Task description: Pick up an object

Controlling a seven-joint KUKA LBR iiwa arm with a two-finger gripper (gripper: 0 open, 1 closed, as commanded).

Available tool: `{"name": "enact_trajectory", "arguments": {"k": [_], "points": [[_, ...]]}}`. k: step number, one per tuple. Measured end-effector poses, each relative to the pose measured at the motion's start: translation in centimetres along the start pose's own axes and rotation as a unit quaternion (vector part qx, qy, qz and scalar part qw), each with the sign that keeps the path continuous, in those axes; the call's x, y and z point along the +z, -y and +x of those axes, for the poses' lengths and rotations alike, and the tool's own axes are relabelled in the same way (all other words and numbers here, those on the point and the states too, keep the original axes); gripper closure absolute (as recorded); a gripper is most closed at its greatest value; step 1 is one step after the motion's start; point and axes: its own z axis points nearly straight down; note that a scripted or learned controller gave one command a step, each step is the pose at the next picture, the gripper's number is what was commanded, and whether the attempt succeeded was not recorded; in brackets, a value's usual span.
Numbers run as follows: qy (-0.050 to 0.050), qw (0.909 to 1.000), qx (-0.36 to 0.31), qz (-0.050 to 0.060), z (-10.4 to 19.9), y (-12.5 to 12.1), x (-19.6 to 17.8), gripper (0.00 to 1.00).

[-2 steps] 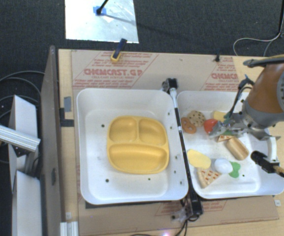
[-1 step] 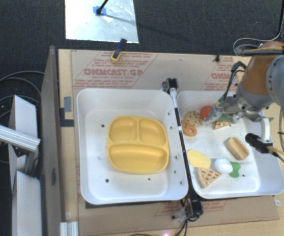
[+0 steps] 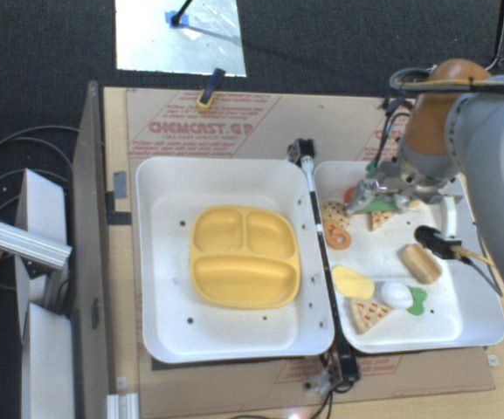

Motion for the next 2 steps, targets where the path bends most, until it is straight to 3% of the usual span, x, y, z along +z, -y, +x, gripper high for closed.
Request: {"name": "enact_trajectory", "arguments": {"k": [1, 2], "points": [[0.002, 1.0000, 0.002, -0.009, 1.8, -1.5, 0.0, 0.00], [-0.002, 0.9999, 0.000, -0.016, 2.4, -1.9, -1.2, 1.00]]}}
